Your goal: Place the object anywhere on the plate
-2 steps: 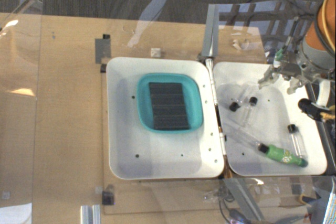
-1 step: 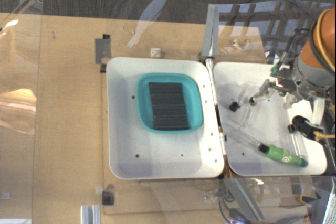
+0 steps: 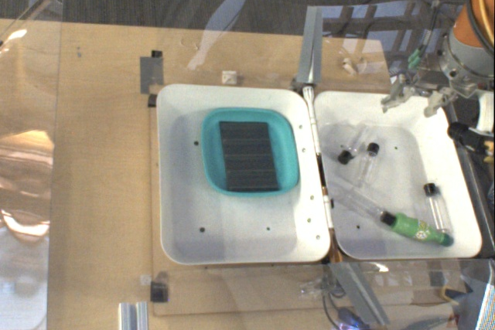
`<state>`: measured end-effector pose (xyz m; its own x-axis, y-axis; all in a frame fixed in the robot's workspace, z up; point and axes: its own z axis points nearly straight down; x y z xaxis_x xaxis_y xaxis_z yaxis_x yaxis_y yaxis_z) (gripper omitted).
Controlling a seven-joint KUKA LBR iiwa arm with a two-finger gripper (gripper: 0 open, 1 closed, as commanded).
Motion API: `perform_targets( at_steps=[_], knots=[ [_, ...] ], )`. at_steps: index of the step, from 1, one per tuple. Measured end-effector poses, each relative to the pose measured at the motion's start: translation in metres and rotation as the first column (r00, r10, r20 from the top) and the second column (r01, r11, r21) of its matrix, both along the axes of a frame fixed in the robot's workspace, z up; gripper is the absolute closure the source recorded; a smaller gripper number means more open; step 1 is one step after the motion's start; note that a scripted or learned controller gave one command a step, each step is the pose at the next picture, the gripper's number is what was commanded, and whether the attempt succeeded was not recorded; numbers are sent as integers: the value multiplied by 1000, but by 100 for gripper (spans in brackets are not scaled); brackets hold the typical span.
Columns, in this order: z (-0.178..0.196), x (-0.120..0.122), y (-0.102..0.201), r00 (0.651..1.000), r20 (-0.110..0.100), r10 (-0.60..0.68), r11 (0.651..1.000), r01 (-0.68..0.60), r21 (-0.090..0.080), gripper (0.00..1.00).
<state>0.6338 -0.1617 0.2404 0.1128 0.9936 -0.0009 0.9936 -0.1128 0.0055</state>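
A teal plate (image 3: 288,166) rests in the left bin (image 3: 178,189). A dark grey ridged block (image 3: 247,156) lies flat on the middle of the plate. My gripper (image 3: 412,98) hangs over the far edge of the right bin (image 3: 464,189), well to the right of the plate. It is open, with its two fingers spread and nothing between them. The orange band and grey wrist rise from it to the upper right corner of the view.
The right bin holds several clear tubes with black caps (image 3: 346,154) and a green bottle (image 3: 418,228) near its front. A grey divider bar (image 3: 312,50) stands behind the gap between the bins. Cables run along the bench behind the right bin.
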Motion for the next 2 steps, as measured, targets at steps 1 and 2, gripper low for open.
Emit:
perform_targets(
  at_steps=[1, 2],
  knots=[
    [-28, -39, 8, 999, -2, -32, 999, 32, 1, 0],
    [-58, -69, 8, 999, 0, 37, 999, -37, 0, 0]
  ],
)
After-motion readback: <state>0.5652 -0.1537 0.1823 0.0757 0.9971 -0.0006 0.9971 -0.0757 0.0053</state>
